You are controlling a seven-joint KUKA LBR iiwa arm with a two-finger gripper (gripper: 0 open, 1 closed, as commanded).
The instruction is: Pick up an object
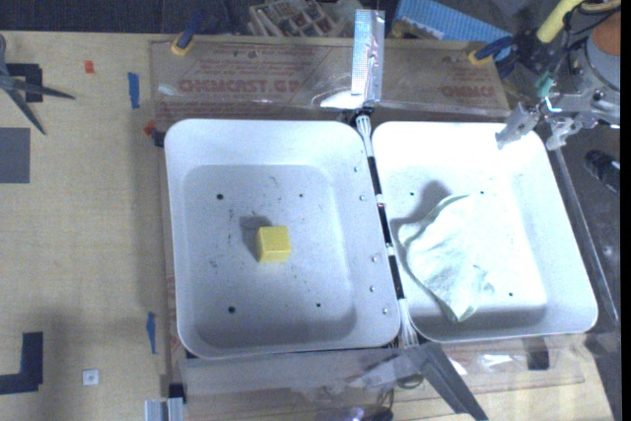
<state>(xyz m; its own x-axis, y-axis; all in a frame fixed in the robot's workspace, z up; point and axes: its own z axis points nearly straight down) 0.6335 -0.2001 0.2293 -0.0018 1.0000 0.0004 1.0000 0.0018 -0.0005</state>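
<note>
A small yellow block lies near the middle of the left bin. A crumpled white cloth rests in the right bin, toward its left and front. My gripper hangs over the right bin's far right corner, well away from both objects. Its two fingers stand apart, open, with nothing between them.
A clear plastic sheet and a taped upright post stand behind the bins. Blue clamps and cables lie at the back right. The wooden bench spreads to the left.
</note>
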